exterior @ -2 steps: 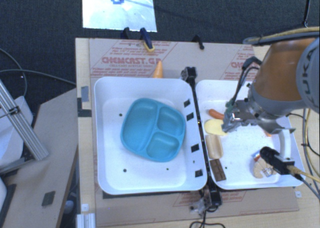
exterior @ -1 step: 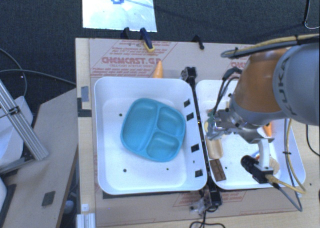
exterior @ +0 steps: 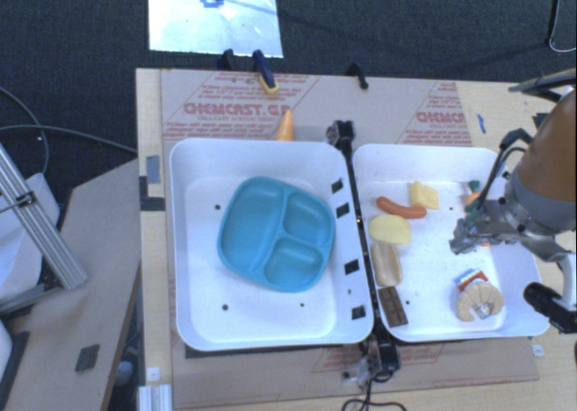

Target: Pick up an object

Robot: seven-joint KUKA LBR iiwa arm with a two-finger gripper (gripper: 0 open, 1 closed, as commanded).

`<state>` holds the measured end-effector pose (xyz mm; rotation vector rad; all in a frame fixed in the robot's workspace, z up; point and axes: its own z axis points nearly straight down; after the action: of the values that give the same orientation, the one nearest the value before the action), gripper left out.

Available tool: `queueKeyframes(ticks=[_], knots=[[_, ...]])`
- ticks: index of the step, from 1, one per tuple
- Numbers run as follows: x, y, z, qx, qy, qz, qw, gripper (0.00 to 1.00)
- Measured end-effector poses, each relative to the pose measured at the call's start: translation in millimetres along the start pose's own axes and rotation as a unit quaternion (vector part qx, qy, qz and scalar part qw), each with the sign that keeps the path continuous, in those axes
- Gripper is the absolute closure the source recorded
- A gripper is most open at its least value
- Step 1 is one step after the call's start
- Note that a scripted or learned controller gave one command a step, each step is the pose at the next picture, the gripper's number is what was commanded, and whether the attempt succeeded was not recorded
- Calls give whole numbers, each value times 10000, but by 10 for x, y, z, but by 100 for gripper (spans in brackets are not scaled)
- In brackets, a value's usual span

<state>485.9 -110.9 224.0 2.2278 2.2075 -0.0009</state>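
The grey arm with the orange band is reaching in over the right-hand shallow white bin (exterior: pixel 424 155), and its dark two-finger gripper (exterior: pixel 469 236) is hanging low toward that bin's right side; whether it is clenched or released cannot be told, and nothing is showing in its grasp. Inside this bin, left of the gripper, a red-orange toy sausage (exterior: pixel 400 209) is lying flat — a pale yellow chunk (exterior: pixel 424 195) just beyond it, a yellow potato-like lump (exterior: pixel 389 230) just below it, then a tan bun-shaped piece (exterior: pixel 387 263) and a brown bar (exterior: pixel 391 305) toward the near-left corner. Below the gripper, a round tan sliced item with a red-and-blue label (exterior: pixel 478 296) is resting near the front wall. The left-hand white bin (exterior: pixel 194 220), touching the right one, is holding a blue three-compartment plastic plate (exterior: pixel 275 233).
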Motion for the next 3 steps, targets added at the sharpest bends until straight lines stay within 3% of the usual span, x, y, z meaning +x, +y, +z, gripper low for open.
queueKeyframes(ticks=[1,2,3], knots=[[729,5,181,16,30,-85,10000,100],[198,-3,973,25,20,-35,10000,100],[224,9,840,6,23,-57,10000,100]])
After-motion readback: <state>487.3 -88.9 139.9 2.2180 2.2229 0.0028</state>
